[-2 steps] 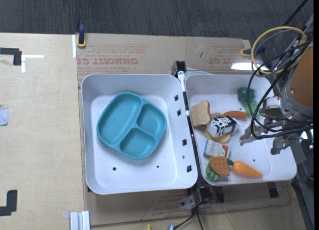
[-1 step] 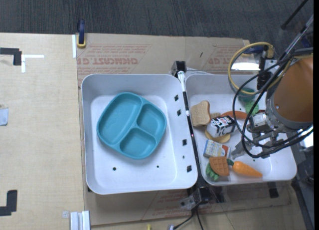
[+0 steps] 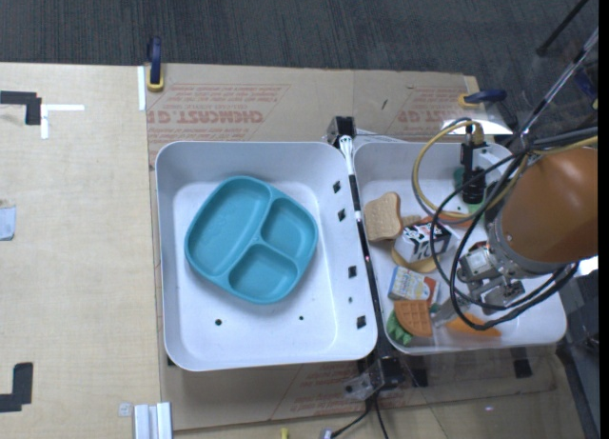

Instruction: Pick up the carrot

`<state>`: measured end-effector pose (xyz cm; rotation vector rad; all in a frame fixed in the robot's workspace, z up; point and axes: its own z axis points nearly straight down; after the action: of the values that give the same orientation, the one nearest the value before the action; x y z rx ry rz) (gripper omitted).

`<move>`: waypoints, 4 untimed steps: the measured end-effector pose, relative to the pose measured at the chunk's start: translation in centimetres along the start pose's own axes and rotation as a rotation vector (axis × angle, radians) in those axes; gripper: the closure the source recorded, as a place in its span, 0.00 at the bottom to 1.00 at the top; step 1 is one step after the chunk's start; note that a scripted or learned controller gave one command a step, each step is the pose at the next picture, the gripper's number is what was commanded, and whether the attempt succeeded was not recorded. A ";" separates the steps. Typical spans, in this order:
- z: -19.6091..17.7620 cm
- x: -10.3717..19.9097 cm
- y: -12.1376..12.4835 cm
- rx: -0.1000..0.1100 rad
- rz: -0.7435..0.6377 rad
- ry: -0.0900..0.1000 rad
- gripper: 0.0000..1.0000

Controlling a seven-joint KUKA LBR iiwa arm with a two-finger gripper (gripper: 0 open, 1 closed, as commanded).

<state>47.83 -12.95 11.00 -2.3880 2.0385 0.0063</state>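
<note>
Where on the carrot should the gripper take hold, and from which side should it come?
Judging by its pose, grip the carrot across its narrow width, coming from above. It lies flat and roughly left-right near the front wall of the right bin, partly hidden under the gripper, so the middle seems safest.

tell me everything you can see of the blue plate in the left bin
The light blue, rounded, plastic-looking plate has raised ridges dividing it into three compartments: one long section on the camera view's left and two smaller ones on the right. It holds nothing. It lies flat and upright, turned at a slight angle, near the middle of the left shallow white bin, resting on the bin's floor and apart from its walls. Nothing else touches it.
</note>
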 end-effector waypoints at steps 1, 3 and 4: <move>-1.0 -0.2 -0.4 0.009 0.006 -0.004 1.00; 1.8 3.4 0.5 0.003 0.077 0.001 0.00; 1.9 -3.7 -0.9 0.001 0.254 0.001 0.00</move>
<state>48.19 -9.17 9.14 -2.1107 2.3247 0.0051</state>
